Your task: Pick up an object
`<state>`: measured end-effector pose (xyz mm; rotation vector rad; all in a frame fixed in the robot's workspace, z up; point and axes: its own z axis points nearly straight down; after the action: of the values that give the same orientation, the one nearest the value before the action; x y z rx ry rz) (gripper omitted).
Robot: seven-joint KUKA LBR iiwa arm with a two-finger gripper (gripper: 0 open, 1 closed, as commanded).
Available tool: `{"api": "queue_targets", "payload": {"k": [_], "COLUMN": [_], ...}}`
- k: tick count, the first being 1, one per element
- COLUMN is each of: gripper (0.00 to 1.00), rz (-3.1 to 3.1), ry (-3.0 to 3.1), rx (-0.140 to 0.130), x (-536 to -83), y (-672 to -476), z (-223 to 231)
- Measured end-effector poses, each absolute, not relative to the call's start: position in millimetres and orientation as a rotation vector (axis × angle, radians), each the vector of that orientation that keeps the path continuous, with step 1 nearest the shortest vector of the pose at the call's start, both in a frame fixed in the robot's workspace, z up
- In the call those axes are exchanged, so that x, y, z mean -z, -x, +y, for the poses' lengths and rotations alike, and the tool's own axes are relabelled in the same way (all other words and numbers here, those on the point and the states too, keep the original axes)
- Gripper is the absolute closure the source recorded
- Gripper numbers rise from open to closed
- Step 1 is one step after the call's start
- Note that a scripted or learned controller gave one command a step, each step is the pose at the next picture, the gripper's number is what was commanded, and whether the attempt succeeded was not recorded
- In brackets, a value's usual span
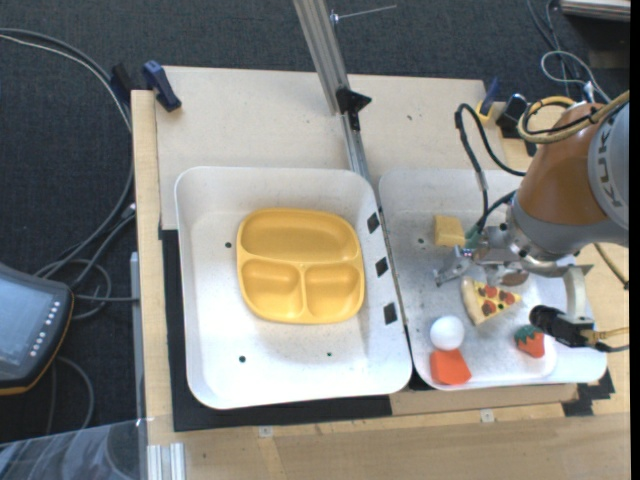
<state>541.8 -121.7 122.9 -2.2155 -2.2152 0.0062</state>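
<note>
Yellow pizza slice (pixel 490 301) lies just beneath our gripper (pixel 478 265), mid right bin (pixel 420 193); gripper state indeterminate.

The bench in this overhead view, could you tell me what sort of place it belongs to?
Probably a robotics lab. A grey arm reaches over two white bins holding toy food such as a pizza slice, and loose cables trail across the carpet.

Right bin (pixel 405 268) contents: tan cube (pixel 449 231) at far side; pizza slice toy (pixel 489 301) lying flat mid-bin; white ball (pixel 447 332) touching orange piece (pixel 451 368) at near edge; red strawberry-like toy (pixel 531 342) near-right. Left bin (pixel 200 298): yellow divided plate (pixel 300 265), flat, centred.
</note>
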Motion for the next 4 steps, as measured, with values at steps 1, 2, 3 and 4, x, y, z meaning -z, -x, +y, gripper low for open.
{"api": "queue_targets", "payload": {"k": [1,2,3,4], "gripper": [1.00,1.00,1.00,1.00], "rz": [-2.222,-2.227,-2.227,-2.226], "ry": [2.220,2.223,2.224,2.223], "rx": [0.003,0.005,0.006,0.004], "x": [-137.9,-181.2,-230.5,-250.2], "y": [-544.1,-545.4,-539.7,-541.0], "z": [-121.5,-120.4,-126.1,-125.9]}}
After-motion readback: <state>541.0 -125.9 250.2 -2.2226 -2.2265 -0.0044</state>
